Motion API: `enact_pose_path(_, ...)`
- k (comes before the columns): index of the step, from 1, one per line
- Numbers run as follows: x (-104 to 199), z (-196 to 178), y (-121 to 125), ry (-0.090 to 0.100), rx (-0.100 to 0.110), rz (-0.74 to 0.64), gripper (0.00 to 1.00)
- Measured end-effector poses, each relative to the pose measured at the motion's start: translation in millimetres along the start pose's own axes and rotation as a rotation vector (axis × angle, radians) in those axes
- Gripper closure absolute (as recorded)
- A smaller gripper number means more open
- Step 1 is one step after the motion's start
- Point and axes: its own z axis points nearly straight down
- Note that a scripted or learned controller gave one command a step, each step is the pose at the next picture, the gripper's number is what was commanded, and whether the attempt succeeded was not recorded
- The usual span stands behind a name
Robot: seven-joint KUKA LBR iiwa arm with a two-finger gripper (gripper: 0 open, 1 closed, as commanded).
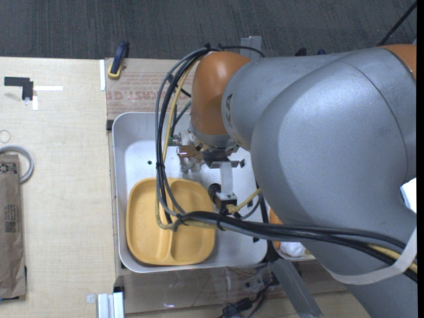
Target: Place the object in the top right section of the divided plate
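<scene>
The arm's grey bulk and orange wrist band hang over the white bin (pixel 120 177), with the gripper (pixel 218 171) low above the bin's middle, just beyond the far right corner of the yellow divided plate (pixel 171 222). Whether it is open, closed or gripping anything cannot be told, because the wrist and a bundle of black cables (pixel 199 217) cover its tip. The object to be placed cannot be made out either; it may be under the arm or in the gripper, but nothing confirms that. The plate lies in the near left part of the bin, its ridges dividing it into sections, and the cables drape across its right side. The main risk, as I judge it, is a release made blind: if the gripper sits off the plate's rim, the object would drop onto the bin floor beside the plate instead. The trailing cables could also snag the plate and shift it.
</scene>
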Motion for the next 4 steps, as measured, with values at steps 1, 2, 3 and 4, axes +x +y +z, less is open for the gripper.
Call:
enact_pose_path(1, 43, -7, -33, -0.005, -0.042, -0.021, 1.0)
enact_pose_path(2, 47, 0, -15, 0.0, 0.0, 0.066, 1.0)
enact_pose_path(3, 55, -21, -54, 0.004, -0.094, -0.031, 1.0)
enact_pose_path(4, 59, -5, -24, -0.001, -0.022, -0.207, 1.0)
